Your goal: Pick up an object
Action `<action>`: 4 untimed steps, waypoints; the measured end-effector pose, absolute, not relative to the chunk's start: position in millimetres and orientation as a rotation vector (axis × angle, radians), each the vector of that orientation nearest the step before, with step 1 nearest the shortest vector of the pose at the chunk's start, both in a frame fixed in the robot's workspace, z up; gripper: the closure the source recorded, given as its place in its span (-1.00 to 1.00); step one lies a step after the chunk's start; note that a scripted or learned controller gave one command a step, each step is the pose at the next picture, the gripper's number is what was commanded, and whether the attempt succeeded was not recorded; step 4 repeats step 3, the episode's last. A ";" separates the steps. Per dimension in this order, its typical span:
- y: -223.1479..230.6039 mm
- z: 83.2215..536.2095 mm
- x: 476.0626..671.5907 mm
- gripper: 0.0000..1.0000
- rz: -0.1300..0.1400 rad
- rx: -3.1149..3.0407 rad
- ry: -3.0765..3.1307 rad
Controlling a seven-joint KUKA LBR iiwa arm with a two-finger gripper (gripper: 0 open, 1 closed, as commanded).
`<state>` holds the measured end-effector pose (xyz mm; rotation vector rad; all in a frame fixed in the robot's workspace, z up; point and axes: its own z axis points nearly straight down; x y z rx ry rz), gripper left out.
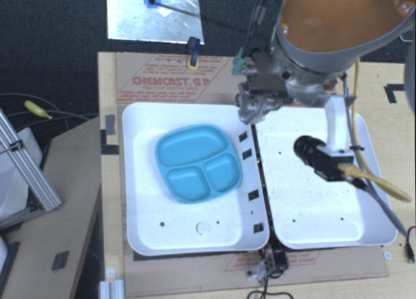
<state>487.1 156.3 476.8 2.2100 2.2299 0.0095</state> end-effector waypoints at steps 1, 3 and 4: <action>156.5 487.6 487.6 1.00 0.012 2.203 2.236; 125.8 423.2 486.3 1.00 -0.008 2.226 2.220; 125.8 423.2 486.3 1.00 -0.008 2.226 2.220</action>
